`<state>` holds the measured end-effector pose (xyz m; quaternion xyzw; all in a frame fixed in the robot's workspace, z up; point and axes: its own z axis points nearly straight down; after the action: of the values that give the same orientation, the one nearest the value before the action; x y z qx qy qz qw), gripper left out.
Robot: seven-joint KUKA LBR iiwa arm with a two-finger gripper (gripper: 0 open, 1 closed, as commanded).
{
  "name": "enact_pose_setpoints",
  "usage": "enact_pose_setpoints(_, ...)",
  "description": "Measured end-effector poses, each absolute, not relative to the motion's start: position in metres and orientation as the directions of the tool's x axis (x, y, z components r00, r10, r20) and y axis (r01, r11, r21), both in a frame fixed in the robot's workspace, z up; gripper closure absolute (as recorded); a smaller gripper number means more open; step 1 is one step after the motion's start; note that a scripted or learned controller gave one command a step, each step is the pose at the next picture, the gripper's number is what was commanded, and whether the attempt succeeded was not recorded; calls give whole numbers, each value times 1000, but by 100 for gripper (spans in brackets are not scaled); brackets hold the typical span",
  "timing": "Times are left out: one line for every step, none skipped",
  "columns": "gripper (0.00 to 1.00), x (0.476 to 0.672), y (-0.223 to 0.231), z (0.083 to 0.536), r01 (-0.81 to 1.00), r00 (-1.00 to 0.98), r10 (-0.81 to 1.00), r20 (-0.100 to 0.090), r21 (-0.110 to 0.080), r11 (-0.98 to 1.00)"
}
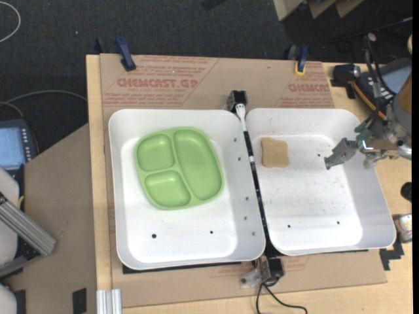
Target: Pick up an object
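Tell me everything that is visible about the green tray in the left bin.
The green tray is a pale green, rounded-rectangle plate that looks like matte plastic. Raised ridges divide it into three compartments: one long at the right, two smaller at the left. It lies flat and face up, turned at a slight angle, on the floor of the left white bin, towards the far left part. Nothing lies in it, and it touches only the bin.

The arm [400, 106] is reaching in from the right edge of the camera view, its wrist sitting low and pointing left. The pincer [353, 152] is hanging at its end, with one grey finger [339, 154] slanting down to the left and a second one [372, 157] showing further right, the two standing apart with nothing between them.
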<state>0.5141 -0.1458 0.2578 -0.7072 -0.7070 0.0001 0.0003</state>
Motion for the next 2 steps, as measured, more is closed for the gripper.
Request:
enact_pose_setpoints(0,481,-57,498,1000,-8,1000,0,22,8)
enact_pose_setpoints(100,481,-59,498,1000,-1,1000,-2,6,1)
